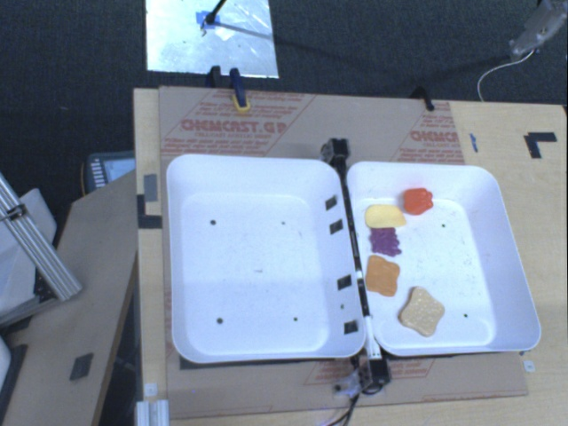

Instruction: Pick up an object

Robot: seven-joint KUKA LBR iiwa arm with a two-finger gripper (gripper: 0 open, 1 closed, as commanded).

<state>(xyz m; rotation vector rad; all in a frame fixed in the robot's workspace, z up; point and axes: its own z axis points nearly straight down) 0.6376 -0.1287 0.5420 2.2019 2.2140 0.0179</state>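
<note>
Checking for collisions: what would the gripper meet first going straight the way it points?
The gripper, blurred at top right, slants down-left over dark floor. Probably the bench near the right bin's far rim first; depth unclear.

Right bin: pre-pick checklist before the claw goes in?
1. Objects present in the right bin: ok, five pieces lie in its left half.
2. Red piece free to grasp: ok, it lies apart from the yellow piece.
3. Yellow piece clear of the purple piece: not ok, they look to be touching or nearly so.
4. Orange piece clear of the divider wall: not ok, it lies close beside it.
5. Tan toast-shaped piece separate: ok, a gap on all sides.
6. Left bin free as a drop spot: ok.
</note>
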